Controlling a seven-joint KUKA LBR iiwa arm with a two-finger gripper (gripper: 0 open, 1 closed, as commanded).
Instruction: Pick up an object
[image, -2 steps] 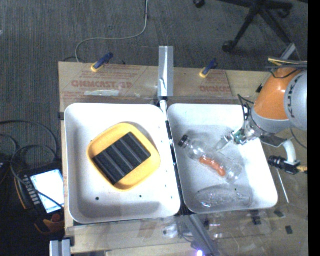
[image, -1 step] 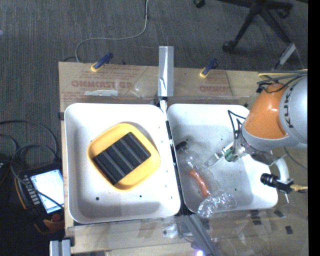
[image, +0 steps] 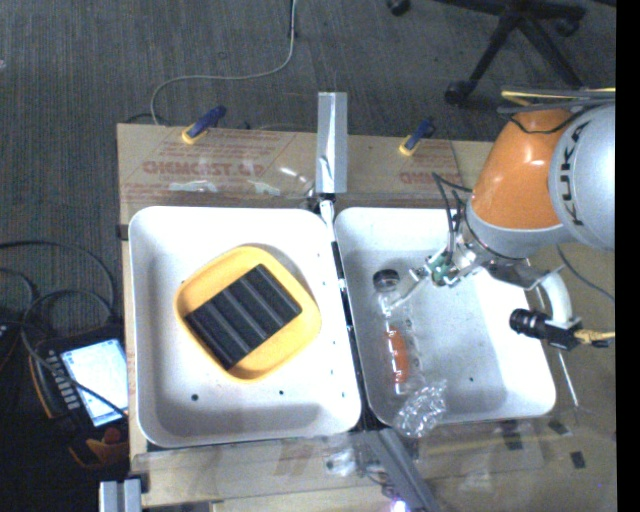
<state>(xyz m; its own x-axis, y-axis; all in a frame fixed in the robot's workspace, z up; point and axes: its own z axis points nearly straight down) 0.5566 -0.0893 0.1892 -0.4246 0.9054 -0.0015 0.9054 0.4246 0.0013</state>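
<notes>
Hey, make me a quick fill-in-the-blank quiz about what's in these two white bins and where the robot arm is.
1. The yellow tray with the dark ribbed middle lies in the ____ bin as the camera sees it.
2. The clear plastic bottle lies in the ____ bin.
3. The band on the arm above the wrist is ____ in colour.
4. The arm hangs over the ____ bin.

Missing words: left; right; orange; right
</notes>
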